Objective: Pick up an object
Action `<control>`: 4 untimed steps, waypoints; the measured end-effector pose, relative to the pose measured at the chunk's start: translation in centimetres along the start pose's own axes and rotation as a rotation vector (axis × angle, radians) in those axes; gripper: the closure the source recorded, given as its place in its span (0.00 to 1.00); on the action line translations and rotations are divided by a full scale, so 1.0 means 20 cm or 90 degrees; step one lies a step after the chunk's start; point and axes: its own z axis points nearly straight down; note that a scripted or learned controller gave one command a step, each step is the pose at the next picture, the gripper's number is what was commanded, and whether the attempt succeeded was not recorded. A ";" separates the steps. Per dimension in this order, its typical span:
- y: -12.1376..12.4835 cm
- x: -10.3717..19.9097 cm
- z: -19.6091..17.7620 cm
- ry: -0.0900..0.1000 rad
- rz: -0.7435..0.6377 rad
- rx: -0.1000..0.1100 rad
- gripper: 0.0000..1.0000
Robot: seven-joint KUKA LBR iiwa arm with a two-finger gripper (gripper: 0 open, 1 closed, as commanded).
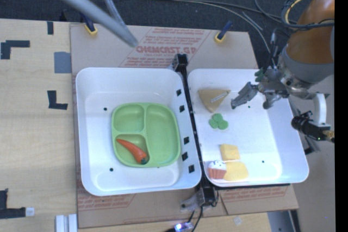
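A: Wedge [213, 99], tan, largest item in right bin [283, 133], upper left corner. Then two yellow blocks [232, 162], green clover [219, 122], small cupcake [216, 170].

B: Gripper [243, 96]?

A: Just right of wedge, apart from it. Fingers: spread or closed, cannot tell. Nothing held.

B: Method?

A: Centre over wedge, straddle narrow sides, descend straight; sloped faces may slip. Left bin [89, 133]: green tray [163, 133], carrot [132, 150]. Leave.

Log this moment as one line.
gripper: above right bin, empty | nearest: tan wedge | carrot: on green tray, left bin
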 end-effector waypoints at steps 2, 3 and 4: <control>-0.01 0.02 0.29 -0.001 -0.001 -0.003 0.00; -0.02 0.03 0.51 -0.001 -0.001 -0.004 0.00; -0.02 0.01 0.74 -0.002 -0.001 -0.005 0.00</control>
